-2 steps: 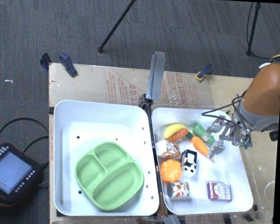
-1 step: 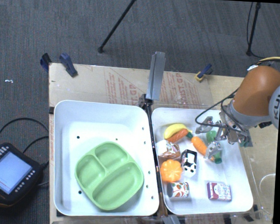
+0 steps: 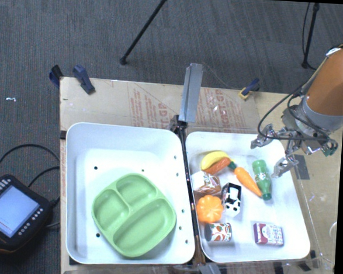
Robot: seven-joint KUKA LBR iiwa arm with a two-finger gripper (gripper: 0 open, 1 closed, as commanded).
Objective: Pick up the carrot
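— Where is the carrot (image 3: 247, 180)?

— In the right bin (image 3: 301, 221), near the middle of its upper half. It lies at a slant, its green tip toward the upper left and its thick orange end toward the lower right. A green bottle (image 3: 261, 179) lies just beside it on the right, and a banana (image 3: 214, 159) sits up and to the left with another orange piece against it.

— And the gripper (image 3: 271, 155)?

— It hangs over the bin's upper right corner, above and to the right of the carrot and apart from it. Its two fingers (image 3: 285, 167) stand spread wide, with nothing between them.

— What else is in that bin?

— A small pumpkin (image 3: 210, 208), a black-and-white cow (image 3: 232, 199), a can (image 3: 218, 232) and a red carton (image 3: 268, 234) along the near side.

— The left bin (image 3: 75, 173)?

— It holds a green divided plate (image 3: 134, 214).
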